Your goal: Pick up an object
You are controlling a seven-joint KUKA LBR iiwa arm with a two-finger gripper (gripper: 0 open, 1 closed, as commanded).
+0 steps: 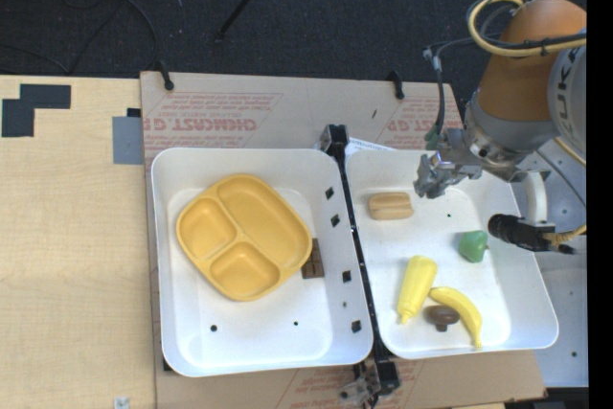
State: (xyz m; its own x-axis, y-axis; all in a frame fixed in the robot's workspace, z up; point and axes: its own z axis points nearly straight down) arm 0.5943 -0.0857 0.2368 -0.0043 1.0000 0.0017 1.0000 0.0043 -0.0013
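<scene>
A: The bread roll point(390, 205) lay in the right bin point(536, 321), near its upper left corner, with its long axis running left to right across the view, level with the bin's back wall.

B: And the gripper point(433, 179)?

A: It hung just to the right of the roll and a little above it in the picture, apart from it. Nothing sat between its fingers. How wide they stood I could not tell; they read as 1 dark cluster against the white floor.

B: What else shared that bin?

A: A yellow corn cob point(415, 286) stood lengthwise, tip toward the near edge, leaning slightly left. A banana point(460, 309) curved from beside it down to the right. A small brown piece point(442, 317) was tucked between those 2, too small to name. A green item point(472, 246) rested toward the right wall, its shape blurred.

B: And the left bin point(192, 340)?

A: It held a yellow divided plate point(242, 235) with 3 compartments, turned at a slant. A dark brown block point(312, 263) peeked out from under the plate's right edge, mostly hidden.

B: Anything cut off?

A: The arm point(522, 81) ran out past the right side, so only its orange band and wrist were seen.
</scene>
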